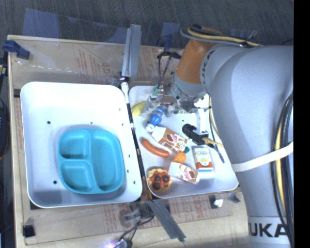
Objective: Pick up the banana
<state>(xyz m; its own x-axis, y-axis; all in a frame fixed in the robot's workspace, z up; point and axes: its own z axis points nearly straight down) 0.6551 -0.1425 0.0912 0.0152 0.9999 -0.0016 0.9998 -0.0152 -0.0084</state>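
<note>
The banana (138, 108) shows as a yellow curve in the far left corner of the right bin (225, 182), close to the wall between the two bins. My gripper (162, 105) hangs low over the far end of that bin, just right of the banana and partly above it. The grey arm with its orange band covers the bin's right side. I see nothing held in the gripper.
Near the gripper lies a small blue and white bottle (155, 119). Further forward are a sausage (155, 148), a printed carton (171, 137), a carrot piece (179, 157), a small box (202, 158) and a fruit tart (160, 179). The left bin (36, 102) holds a blue divided plate (91, 160).
</note>
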